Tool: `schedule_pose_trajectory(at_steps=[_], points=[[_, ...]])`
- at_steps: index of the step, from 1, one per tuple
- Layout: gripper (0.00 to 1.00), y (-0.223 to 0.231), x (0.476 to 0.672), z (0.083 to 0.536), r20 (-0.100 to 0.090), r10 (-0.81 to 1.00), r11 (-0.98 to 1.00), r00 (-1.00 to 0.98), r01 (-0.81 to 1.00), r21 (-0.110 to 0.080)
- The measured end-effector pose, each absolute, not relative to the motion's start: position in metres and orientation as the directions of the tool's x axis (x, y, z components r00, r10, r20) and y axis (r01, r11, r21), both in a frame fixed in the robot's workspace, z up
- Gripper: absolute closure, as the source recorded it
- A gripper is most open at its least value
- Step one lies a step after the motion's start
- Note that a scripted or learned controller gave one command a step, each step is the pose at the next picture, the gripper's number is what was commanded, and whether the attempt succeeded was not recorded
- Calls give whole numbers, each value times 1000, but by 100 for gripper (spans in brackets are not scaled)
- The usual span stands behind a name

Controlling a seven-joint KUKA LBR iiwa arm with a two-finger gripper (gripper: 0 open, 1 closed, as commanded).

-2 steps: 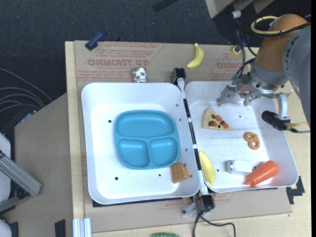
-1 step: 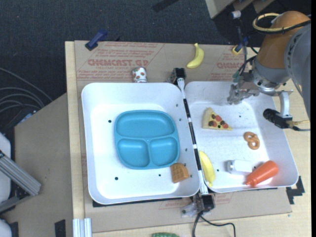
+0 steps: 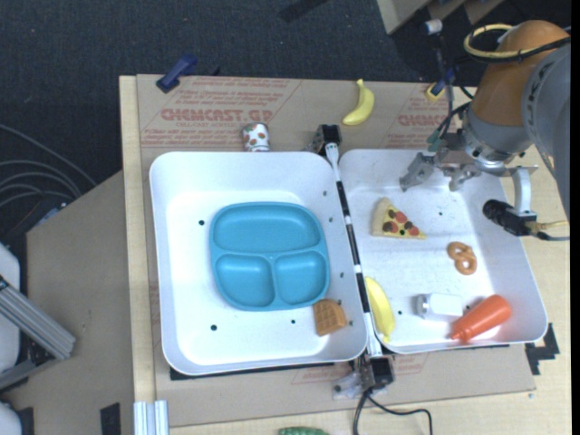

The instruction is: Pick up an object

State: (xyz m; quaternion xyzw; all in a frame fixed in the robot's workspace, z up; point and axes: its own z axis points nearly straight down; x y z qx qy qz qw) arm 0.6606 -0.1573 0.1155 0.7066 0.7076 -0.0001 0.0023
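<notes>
The hand (image 3: 438, 168) hangs over the back of the right bin (image 3: 507, 324), fingers spread open w/ nothing between them, and the grey arm (image 3: 526, 98) w/ its orange band comes in from the right, pointing down. The pizza slice (image 3: 396, 220) is the nearest thing – it lies just in front of the hand and a bit to the left, its long side running across the bin. The pretzel (image 3: 462, 257), carrot (image 3: 480, 318) & banana (image 3: 380, 308) sit farther to the front.
</notes>
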Motion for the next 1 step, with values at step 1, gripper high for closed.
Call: schedule_pose_trajectory(at_steps=[1], points=[[0, -136, 667, 85, 0, 1000, 1, -1, 1000, -1]])
